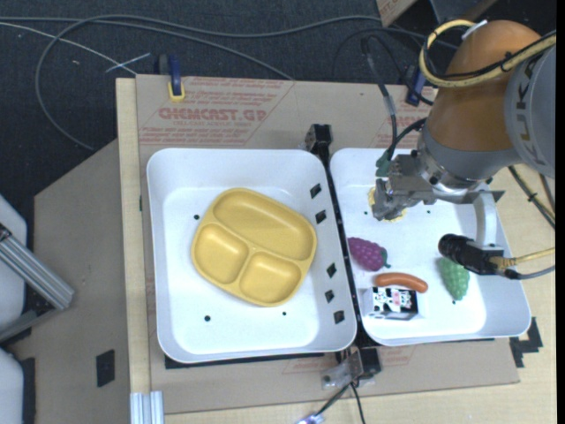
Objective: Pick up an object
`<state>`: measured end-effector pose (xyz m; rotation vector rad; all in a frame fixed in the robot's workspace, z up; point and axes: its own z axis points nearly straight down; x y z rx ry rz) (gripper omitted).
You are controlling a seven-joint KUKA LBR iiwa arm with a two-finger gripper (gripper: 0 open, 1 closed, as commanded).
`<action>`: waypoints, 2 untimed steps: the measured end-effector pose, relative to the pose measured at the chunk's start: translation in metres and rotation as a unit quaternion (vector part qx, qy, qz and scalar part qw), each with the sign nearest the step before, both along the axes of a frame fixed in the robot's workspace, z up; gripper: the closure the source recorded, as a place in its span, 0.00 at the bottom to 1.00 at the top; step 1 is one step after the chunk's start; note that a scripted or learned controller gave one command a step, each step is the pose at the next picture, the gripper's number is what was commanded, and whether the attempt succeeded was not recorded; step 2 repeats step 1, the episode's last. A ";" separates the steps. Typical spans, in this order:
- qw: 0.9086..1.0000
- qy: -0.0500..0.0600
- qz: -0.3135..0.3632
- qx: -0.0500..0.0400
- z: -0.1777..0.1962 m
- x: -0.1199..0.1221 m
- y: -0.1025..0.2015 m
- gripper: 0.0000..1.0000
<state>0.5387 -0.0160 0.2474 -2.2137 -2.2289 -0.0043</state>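
Two white bins sit side by side on the brown surface (221, 113), and my arm (481, 87) reaches in from the right over the right bin (512, 316). The left bin (168, 237) carries a yellow divided plate (254, 246), lying flat near its middle. In my bin, my claw (388, 203) hangs low at the upper left corner, right over a small pale yellow thing (387, 212) that peeks out beneath it; whether I've got it clenched or I'm released, I cannot tell. Below that, near the divider, lies a purple bunch of grapes (368, 253). On the far right, a green bunch of grapes (455, 277). Toward the front edge, an orange sausage (400, 282) touches a small black-and-white box (394, 303) just below it.
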 end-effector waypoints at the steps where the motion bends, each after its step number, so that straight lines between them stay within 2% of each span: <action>1: 1.000 0.003 0.000 0.001 -0.009 -0.006 0.064 1.00; 2: 1.000 0.003 0.000 0.001 -0.009 -0.006 0.064 1.00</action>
